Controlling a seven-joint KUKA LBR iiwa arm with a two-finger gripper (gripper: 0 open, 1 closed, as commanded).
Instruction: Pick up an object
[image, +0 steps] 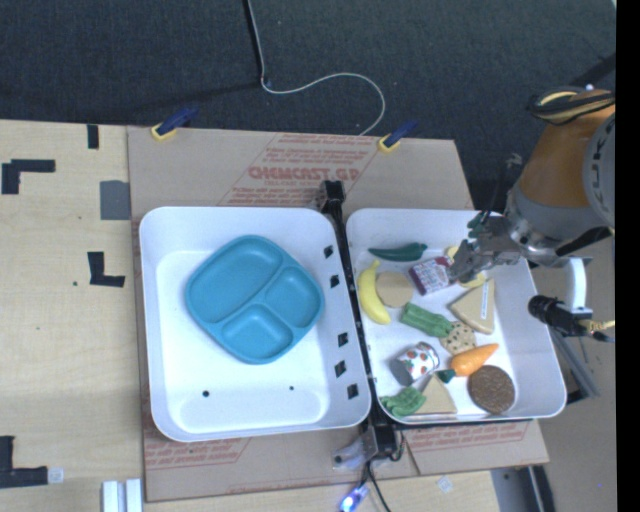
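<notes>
While my arm (570, 160) reaches in from the right, my gripper (468, 262) sits low over the upper right part of the right bin (545, 385), near the bin's far right corner. Whether anything is clamped: cannot tell from this angle, the gripper body hides the tips.

Right bin contents, all toy food, crowded:
- green chilli (398, 251), near top edge, lying roughly level
- banana (372, 296), curved, along the left wall
- pale round slice (395, 290), touching the banana's inner side
- purple-and-white packet (431, 274), just left of my gripper, touching or nearly so
- cheese wedge (476, 306), directly below my gripper
- green pickle-shaped piece (427, 322), mid-bin, tilted
- small cracker (459, 338), between pickle piece and carrot
- carrot (472, 359), orange, green end pointing left
- brown round cookie (492, 389), bottom right corner
- grey-and-white can-like item (414, 361), lower middle
- green leafy piece (404, 403) on a pale flat slice (438, 400), against the bottom wall

Left bin (165, 330): holds a blue divided plate (254, 298), three compartments, set at an angle, well apart from my gripper.

Both bins rest on cardboard sheet (290, 170) with red print; two blue-and-yellow clamps (174, 122) at its far edge; a thin white cable (320, 85) loops across the dark floor beyond
</notes>
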